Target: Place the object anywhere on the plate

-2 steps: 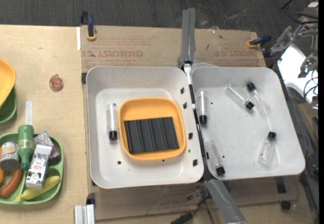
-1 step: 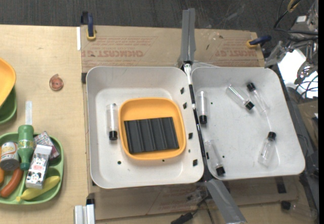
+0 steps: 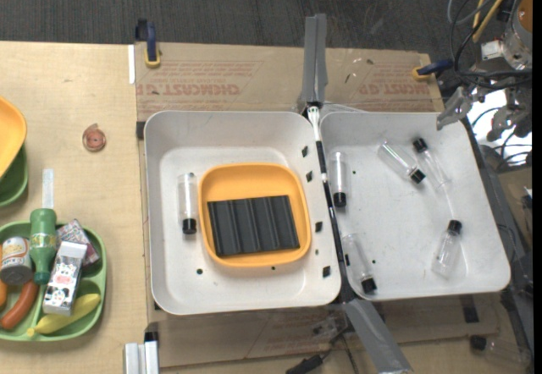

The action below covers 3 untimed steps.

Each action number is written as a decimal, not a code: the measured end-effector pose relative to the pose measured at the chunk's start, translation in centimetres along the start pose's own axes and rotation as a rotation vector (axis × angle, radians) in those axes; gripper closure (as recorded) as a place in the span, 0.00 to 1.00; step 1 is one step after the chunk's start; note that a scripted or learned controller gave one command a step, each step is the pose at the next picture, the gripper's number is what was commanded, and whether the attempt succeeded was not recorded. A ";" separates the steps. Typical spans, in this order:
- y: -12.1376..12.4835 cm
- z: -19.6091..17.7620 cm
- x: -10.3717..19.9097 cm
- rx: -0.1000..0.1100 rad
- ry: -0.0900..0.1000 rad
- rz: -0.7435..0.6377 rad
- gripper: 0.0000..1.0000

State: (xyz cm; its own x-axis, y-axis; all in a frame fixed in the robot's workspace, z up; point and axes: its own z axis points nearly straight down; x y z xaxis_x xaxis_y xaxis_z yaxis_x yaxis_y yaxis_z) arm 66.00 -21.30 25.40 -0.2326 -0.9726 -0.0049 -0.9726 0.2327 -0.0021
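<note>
A pale wooden bench (image 3: 68, 93) is taking up the left of the camera view, and a sheet of brown cardboard (image 3: 229, 85) is lying under the two white bins. The left bin (image 3: 161, 220) and the right bin (image 3: 398, 228) are sitting edge to edge, meeting at a grey divider bar. The grey arm (image 3: 517, 34) is reaching in at the upper right among yellow and black cables, well apart from the plate. Its gripper (image 3: 457, 106) is hanging over the far right corner of the right bin, and it cannot be told whether it is released or clenched. An orange plate (image 3: 254, 173) is resting in the middle of the left bin, and a black ribbed block (image 3: 254, 224) is lying flat on it, inside its rim. At the bench's near left, a green compartment tray (image 3: 89, 313) is holding toy food: a green bottle (image 3: 42, 241), a small carton (image 3: 63, 275), a can (image 3: 14, 254), a sausage (image 3: 19, 305) and a banana (image 3: 59, 320). A yellow bowl (image 3: 8, 140) is poking in at the left edge. A clear vial with a black cap (image 3: 187, 203) is lying in the left bin just beside the plate's left edge. Five similar vials are lying scattered in the right bin: one by the divider (image 3: 337, 180), two near each other toward the far side (image 3: 398, 159) (image 3: 428, 159), one near the right wall (image 3: 446, 250) and one at the near left corner (image 3: 357, 258). A small pinkish disc (image 3: 95, 138) is sitting alone on the bench.
</note>
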 end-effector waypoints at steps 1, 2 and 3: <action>-0.2 -3.4 0.7 0.002 0.000 -0.234 0.00; 0.0 -0.9 0.2 -0.002 -0.001 -0.466 0.00; 1.9 2.7 -7.5 -0.004 -0.001 -0.621 0.00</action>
